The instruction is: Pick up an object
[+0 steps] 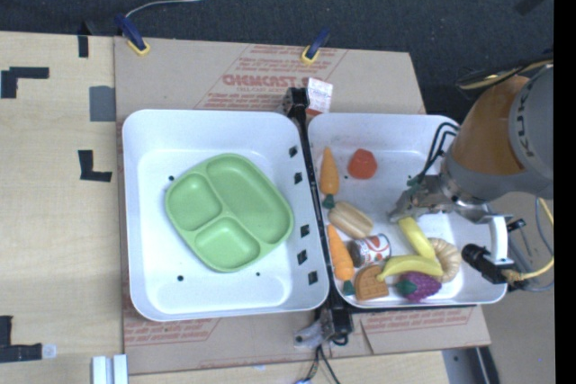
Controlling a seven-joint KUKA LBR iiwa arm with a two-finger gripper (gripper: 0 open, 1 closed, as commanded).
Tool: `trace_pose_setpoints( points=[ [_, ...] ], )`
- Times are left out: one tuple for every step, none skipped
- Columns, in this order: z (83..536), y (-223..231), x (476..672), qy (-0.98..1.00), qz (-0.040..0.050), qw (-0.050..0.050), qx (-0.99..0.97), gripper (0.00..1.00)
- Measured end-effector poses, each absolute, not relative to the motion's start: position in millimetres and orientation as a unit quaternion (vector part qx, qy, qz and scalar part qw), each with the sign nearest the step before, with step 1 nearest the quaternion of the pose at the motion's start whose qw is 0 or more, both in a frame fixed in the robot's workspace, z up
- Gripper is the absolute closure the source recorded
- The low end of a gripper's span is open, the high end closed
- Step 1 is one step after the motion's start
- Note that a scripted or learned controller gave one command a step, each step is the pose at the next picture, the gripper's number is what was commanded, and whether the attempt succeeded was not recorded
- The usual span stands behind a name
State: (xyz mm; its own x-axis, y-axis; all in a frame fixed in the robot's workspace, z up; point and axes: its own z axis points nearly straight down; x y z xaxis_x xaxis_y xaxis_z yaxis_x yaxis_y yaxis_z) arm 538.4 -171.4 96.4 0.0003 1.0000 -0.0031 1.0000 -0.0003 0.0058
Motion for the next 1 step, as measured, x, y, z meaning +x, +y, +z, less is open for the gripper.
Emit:
trace_pose_setpoints(
  points=[
    [184.2,-83.8,583.8,0.708,0.0001,0.0,0.706,1.0]
  ],
)
